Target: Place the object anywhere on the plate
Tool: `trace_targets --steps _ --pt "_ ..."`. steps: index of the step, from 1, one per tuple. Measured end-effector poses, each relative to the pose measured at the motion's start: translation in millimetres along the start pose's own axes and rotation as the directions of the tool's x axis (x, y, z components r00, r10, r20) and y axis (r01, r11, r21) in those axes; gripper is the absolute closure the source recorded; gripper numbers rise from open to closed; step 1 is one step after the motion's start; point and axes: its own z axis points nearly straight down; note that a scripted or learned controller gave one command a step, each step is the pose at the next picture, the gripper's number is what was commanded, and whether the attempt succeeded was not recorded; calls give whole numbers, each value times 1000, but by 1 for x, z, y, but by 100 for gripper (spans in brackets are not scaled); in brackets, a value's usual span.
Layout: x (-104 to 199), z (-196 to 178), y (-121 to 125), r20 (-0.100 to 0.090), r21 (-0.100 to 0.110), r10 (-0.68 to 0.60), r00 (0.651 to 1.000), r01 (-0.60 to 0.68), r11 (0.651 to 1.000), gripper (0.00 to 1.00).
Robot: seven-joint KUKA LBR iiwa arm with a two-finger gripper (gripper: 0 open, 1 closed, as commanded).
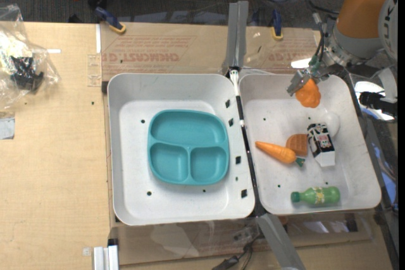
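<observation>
Risk: the orange thing could slip and fall back into the right bin. It was a long way from the plate, and the grip looked small.
Risk two: it could bump the wall between the bins on the way over.
Orange thing: small, round and lumpy, bright orange, maybe toy food. I could not tell what kind.
Where: up near the back of the right bin, right under the gripper.
Gripper: it seemed to pinch the top of the orange thing, but the view was too small to be sure.
Plate: teal, three parts, in the left bin.
Others: a carrot, a green bottle and a little carton lay in the right bin.
</observation>
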Motion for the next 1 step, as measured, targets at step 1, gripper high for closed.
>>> trace_targets --steps 1 --pt "89 2 -13 -2 1 103 995 -103 995 100"
